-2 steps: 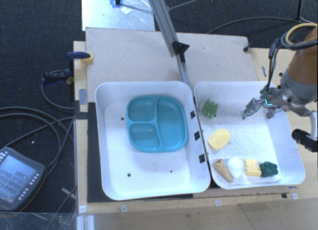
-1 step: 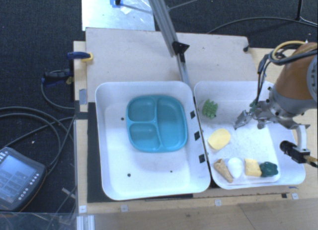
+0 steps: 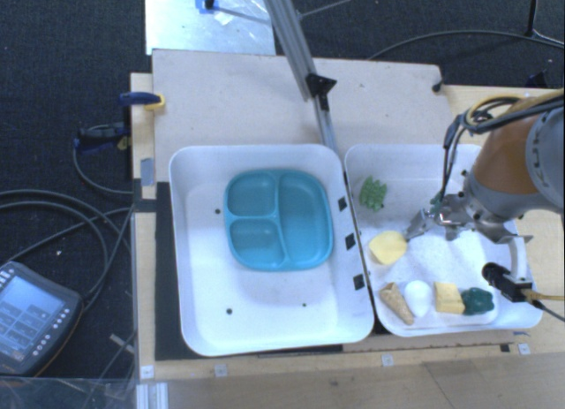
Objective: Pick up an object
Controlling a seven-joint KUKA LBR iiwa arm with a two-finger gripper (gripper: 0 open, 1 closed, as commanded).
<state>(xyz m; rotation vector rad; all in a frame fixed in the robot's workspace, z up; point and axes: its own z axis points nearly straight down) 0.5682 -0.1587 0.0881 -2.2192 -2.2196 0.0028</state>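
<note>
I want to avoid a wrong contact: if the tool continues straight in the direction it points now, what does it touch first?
Probably the flat yellow piece: the tool points left and slightly down toward it across the right bin's floor. Height above the floor is unclear, so it might pass over it.

No legible text or labels anywhere.

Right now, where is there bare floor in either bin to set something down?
Left bin: bare floor in front of the teal divided plate, and a strip along its left wall. Right bin: bare patch behind the green piece. Its front is crowded: yellow disc, cone, white egg, yellow block, dark green piece.
</note>
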